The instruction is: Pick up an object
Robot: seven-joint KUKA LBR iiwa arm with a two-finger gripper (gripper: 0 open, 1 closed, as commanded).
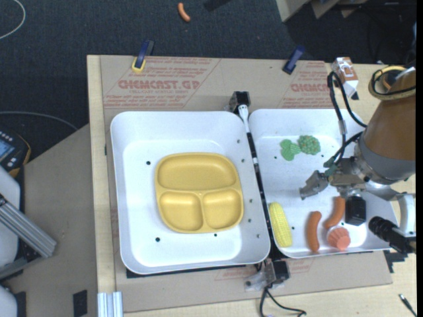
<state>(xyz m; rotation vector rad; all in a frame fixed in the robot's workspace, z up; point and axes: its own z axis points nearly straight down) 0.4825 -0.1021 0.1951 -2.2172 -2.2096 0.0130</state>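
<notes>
In the right bin (pixel 264 127) lie two green broccoli pieces (pixel 299 146) near the back, a yellow corn cob (pixel 280 224) by the left wall, an orange-red sausage (pixel 312 231) and a second sausage (pixel 338 211) beside it. A round pinkish-red item (pixel 339 238) sits at the front. My gripper (pixel 330 187) hangs low over the bin's middle right. It is just behind the second sausage and in front of the broccoli. The wrist hides what lies directly under it.
The left bin (pixel 129 177) holds a yellow divided plate (pixel 197 191). The grey and orange arm (pixel 393 134) covers the right bin's right side, with cables (pixel 338 104) looping above it. Clamps (pixel 141 55) sit on the cardboard behind the bins.
</notes>
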